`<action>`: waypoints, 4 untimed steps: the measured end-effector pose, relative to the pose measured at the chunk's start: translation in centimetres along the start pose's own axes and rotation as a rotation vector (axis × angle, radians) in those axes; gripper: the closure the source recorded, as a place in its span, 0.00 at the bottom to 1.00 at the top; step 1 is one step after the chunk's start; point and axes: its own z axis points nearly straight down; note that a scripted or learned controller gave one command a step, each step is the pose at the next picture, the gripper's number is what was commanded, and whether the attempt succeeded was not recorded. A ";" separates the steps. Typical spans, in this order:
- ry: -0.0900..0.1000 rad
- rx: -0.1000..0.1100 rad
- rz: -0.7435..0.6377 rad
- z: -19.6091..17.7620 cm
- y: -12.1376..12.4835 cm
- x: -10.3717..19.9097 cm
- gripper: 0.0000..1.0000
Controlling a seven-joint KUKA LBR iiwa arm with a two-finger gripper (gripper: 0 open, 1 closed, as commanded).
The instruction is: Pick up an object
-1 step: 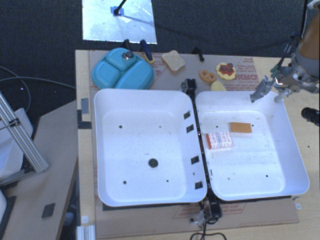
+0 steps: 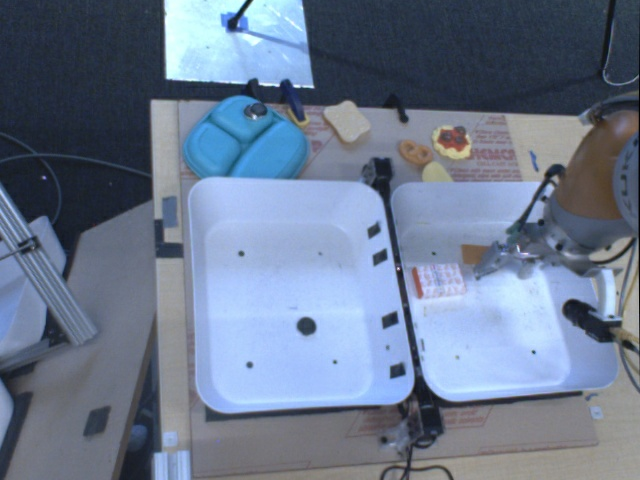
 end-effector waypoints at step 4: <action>-0.004 -0.021 -0.009 0.6 6.8 9.9 0.00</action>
